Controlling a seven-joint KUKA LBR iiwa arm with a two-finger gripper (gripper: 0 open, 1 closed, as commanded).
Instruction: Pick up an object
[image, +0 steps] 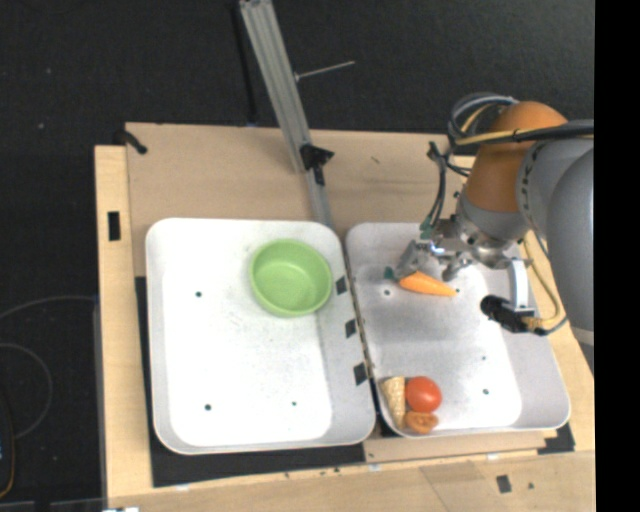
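Observation:
An orange carrot (427, 286) lies in the upper part of the right bin (500, 400), pointing right. My gripper (430, 264) hangs directly over it, its two fingers spread apart to either side of the carrot's upper edge. The gripper is open, and the carrot rests on the bin floor, not lifted. A red tomato (424, 393), a beige cone-shaped piece (394, 398) and a small orange piece (420, 422) sit together at the right bin's front left corner.
A green bowl (290, 278) stands in the upper part of the left bin (200, 400). A slanted metal post (290, 110) rises behind the bins' shared divider. The arm's black cable fitting (500, 312) hangs over the right bin's right side.

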